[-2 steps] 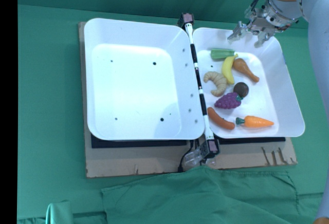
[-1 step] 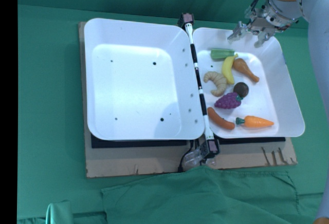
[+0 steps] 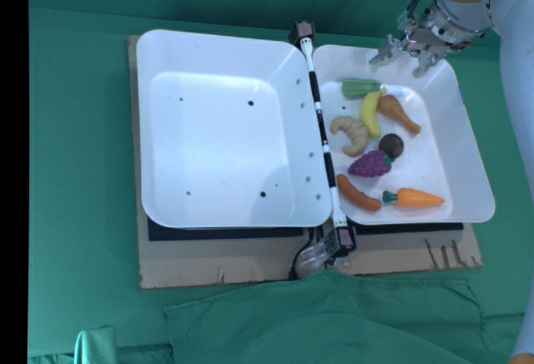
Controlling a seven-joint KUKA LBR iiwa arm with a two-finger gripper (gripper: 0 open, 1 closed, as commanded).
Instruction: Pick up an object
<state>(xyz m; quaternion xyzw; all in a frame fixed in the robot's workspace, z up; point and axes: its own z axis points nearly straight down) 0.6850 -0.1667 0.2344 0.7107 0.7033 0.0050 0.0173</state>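
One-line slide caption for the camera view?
Gripper open above the right bin's far edge, toy food inside it untouched.

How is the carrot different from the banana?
The carrot is orange with a green top; the banana is plain yellow. The carrot lies sideways near the bin's front edge; the banana lies lengthwise farther back, among other toys. The carrot is straight; the banana curves. Both lie in the right bin.

Plastic, cloth and cardboard on the bench

The two white bins [image 3: 225,70] look like smooth glossy plastic; under them lies rough brown cardboard [image 3: 209,270], and matt green cloth [image 3: 75,145] with soft folds covers the bench. The toy carrot [image 3: 415,198] shines like plastic.
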